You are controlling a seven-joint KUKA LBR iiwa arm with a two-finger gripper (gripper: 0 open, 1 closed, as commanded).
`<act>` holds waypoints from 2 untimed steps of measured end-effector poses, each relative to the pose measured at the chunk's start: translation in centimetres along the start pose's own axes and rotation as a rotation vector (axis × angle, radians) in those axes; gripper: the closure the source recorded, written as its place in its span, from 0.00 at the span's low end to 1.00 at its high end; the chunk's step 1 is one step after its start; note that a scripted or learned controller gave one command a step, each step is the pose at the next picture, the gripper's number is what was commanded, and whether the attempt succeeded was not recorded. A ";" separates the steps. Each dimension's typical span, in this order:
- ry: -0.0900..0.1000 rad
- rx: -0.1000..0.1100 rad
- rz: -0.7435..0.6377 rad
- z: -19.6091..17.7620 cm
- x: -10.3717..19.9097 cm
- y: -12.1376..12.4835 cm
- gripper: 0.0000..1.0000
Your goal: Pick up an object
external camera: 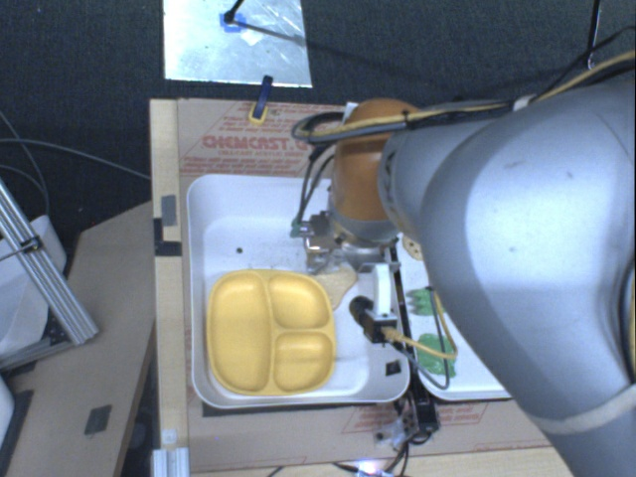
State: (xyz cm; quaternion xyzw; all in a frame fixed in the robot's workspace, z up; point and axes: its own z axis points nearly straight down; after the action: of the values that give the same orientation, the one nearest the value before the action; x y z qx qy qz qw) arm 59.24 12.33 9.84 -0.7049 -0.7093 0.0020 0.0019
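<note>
Yellow tray: we saw a yellow divided plate [270, 331] with three compartments lying flat in the left bin [227, 217], filling its near half.
Pale piece: a small tan object [336, 284] lay at the plate's far right corner, touching or just beside its rim; we could not tell which.
Arm: the grey KUKA arm [517, 256] reached in from the right, its orange band above the wrist.
Gripper: the gripper [333, 254] hung over the left bin just above the tan piece; we could not tell how the claw stood, since the wrist hid it.
Right bin: green items [434, 351] lay in the right bin [477, 391], mostly covered by the arm.
Step in hand: we judged the arm was descending on a target near the plate's corner.
How to do it well: we would have centred the claw on the tan piece alone, clear of the plate rim, come straight down, closed only at the bin floor, then lifted slowly.
Risk: we thought the rim could catch and tip the plate.
</note>
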 end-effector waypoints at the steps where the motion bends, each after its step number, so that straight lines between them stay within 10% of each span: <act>1: 0.002 -0.028 0.000 -19.6 -1.4 7.7 1.00; 2: 0.006 -0.022 -0.002 -35.9 0.3 0.9 1.00</act>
State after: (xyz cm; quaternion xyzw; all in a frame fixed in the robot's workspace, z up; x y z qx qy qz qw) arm 60.29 12.67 45.72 -0.7041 -0.7100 -0.0080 -0.0039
